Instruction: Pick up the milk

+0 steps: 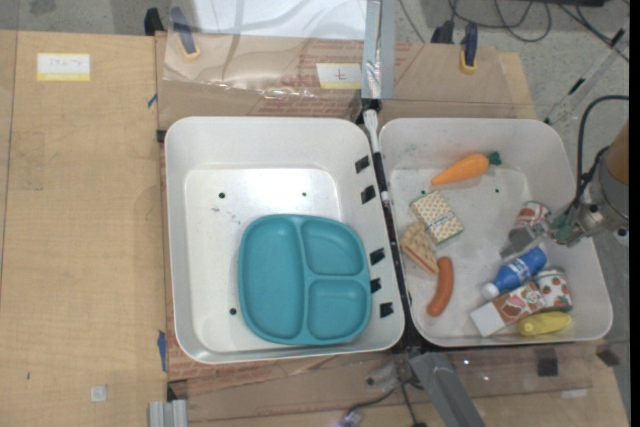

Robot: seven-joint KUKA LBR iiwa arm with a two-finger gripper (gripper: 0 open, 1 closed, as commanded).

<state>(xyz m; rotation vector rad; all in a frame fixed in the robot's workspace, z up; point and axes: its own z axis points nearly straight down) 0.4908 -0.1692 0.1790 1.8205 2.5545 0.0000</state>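
Desk (80, 215): light wood, two white bins borne side by side.
Left bin (190, 215): one teal plate (303, 279) with three compartments was seen on its floor, toward the near side.
Right bin (480, 140): several small items were held, most toward its near right corner.
Carrot (464, 169): orange with a green tip, laid at a slant near the far wall of the right bin.
Cracker box (436, 216): small checked packet, found near the left wall, tilted.
Sandwich (419, 249): flat wedge, just below the cracker box and touching it.
Sausage (440, 286): reddish, laid lengthwise near the sandwich.
Bottle (517, 272): blue with a white cap, laid on its side right of the sausage.
Milk (523, 302): white carton with red and green print, laid on its side at the near right of the right bin, just below the bottle and touching the yellow item.
Yellow item (545, 323): laid against the near wall, beside the milk.
Arm (625, 165): seen at the right edge, over the right bin's right wall.
Gripper (548, 227): lowered at the right side of the right bin, above the bottle and apart from the milk; a small red-and-white item (531, 213) was seen just at its tip; whether the gripper was wide or narrow could not be told.
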